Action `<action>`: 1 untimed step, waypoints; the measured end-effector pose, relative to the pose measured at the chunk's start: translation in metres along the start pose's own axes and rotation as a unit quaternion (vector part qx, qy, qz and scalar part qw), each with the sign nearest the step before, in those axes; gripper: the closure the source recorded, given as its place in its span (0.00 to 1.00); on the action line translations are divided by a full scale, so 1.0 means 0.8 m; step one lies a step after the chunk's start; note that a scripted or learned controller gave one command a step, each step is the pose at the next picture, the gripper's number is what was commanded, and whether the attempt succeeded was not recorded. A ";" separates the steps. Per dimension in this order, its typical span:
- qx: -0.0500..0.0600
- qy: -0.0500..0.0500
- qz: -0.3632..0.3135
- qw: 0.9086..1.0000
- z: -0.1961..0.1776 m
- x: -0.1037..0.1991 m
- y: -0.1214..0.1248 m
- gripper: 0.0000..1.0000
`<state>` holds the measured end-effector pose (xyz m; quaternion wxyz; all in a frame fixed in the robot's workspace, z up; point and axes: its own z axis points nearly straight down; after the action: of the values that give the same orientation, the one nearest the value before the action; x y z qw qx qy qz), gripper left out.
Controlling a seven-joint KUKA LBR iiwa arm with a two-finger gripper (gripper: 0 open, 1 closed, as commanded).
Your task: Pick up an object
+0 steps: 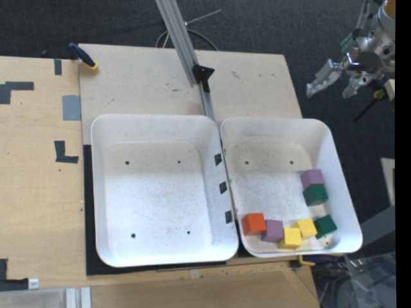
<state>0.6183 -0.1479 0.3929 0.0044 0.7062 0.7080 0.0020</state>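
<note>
Several small cubes lie in the right bin (276,124), along its right wall and front corner: an orange cube (253,223), a purple cube (274,230), two yellow cubes (291,237), a green cube (325,224), another green cube (314,194) and a second purple cube (312,178). My gripper (335,86) hangs beyond the far right corner of that bin, over the dark floor. It is open, its fingers (319,82) are spread apart, and nothing is between them.
The left bin (154,122) sits beside the right one, with black clips along the shared edge. A slanted metal pole (176,24) rises from the bench behind the bins. A blue and yellow clamp (83,55) lies at the far left.
</note>
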 end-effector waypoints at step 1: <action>0.009 0.002 0.001 1.000 0.140 -0.034 0.038 0.00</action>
<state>0.6498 -0.1750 0.2808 -0.0032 0.7071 0.7071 -0.0033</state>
